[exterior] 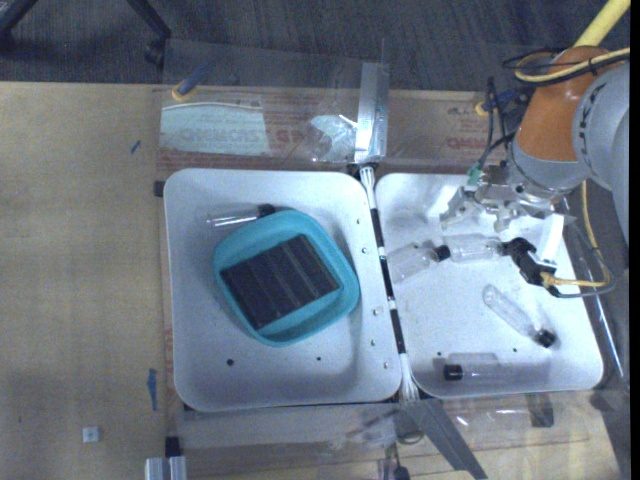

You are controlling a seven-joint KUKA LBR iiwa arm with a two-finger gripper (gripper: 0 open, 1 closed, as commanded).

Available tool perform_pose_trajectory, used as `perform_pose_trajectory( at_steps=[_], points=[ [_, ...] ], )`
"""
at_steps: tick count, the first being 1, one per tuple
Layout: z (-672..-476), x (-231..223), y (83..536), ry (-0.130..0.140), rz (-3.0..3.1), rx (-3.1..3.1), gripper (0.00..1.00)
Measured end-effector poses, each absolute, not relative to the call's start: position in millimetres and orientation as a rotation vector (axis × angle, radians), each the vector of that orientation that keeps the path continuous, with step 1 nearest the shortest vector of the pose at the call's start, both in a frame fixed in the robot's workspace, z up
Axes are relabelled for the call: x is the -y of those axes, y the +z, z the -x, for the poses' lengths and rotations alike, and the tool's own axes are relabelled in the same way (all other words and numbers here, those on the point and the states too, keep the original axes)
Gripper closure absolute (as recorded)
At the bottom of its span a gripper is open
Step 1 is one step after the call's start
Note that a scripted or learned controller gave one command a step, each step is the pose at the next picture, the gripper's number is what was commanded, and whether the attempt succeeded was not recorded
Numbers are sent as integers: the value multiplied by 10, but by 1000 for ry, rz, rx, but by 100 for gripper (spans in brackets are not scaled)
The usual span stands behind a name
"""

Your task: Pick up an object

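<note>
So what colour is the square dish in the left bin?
Teal dish with a dark ribbed centre; camera view.

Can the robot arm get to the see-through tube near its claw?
Probably yes. The gripper hangs over the right bin, and the clear tube lies just below it with nothing on top.

KUKA iiwa arm (pixel 590 118) entering from the right of the view, grey link uppermost, orange band (pixel 552 118) above the wrist; wrist angled down and leftward, the two-finger gripper (pixel 470 206) low at the upper part of the right-hand bin (pixel 580 368)
</note>
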State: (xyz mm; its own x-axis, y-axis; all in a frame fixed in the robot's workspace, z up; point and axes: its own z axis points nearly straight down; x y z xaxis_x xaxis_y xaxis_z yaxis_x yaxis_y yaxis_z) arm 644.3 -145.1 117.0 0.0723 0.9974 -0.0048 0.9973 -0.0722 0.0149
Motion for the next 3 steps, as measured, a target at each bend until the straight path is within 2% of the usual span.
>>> perform_pose_trajectory(
  at_steps=[1, 2, 3],
  points=[
    [-6365, 992, 881, 6, -2270, -2164, 0],
    [-6384, 995, 986, 12, -2269, -2161, 100],
    [-6462, 1482, 1059, 2, -1859, -2526, 100]
  ],
)
